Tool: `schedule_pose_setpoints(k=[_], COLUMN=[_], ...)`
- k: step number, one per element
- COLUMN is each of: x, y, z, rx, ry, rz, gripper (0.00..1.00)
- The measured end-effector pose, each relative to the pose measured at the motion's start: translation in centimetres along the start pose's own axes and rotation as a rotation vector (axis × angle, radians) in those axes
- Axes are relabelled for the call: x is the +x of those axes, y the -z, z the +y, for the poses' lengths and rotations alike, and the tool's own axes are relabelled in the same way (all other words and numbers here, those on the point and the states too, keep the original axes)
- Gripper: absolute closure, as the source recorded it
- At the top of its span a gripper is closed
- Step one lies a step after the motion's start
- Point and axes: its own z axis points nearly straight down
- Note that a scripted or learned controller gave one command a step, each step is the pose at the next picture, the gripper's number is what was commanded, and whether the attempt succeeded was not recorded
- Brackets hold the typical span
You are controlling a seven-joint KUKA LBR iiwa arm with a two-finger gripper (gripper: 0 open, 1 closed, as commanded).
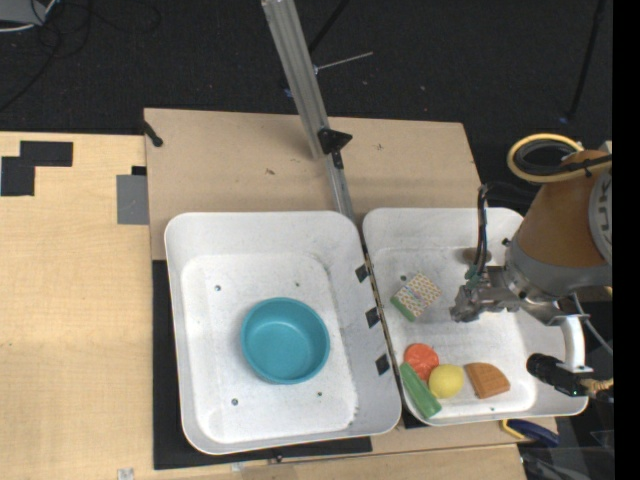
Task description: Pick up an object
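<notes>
Two shallow white bins sit side by side on the bench. Left bin (200,268): one teal bowl (285,340), upright, near its centre, well apart from the arm. Right bin (440,230): five small items. A patterned block (416,295) lies tilted near the middle; a red piece (421,357), a yellow ball (446,380), a green stick (421,391) and a brown wedge (486,379) cluster along the near edge, the first three touching. Gripper (468,306): lowered into the right bin, just beside the patterned block on its right, nothing seen between its tips; whether the claw stands apart or together cannot be told. Judgement: the block, lying alone, is the likeliest target, since the crowded cluster leaves little room for a clean grasp.
</notes>
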Motion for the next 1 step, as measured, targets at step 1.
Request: schedule_pose_setpoints(k=[1], x=[-0.3], y=[5.86], z=[-0.65], rx=[-0.002], ry=[0.0], rz=[0.0], gripper=[1.0])
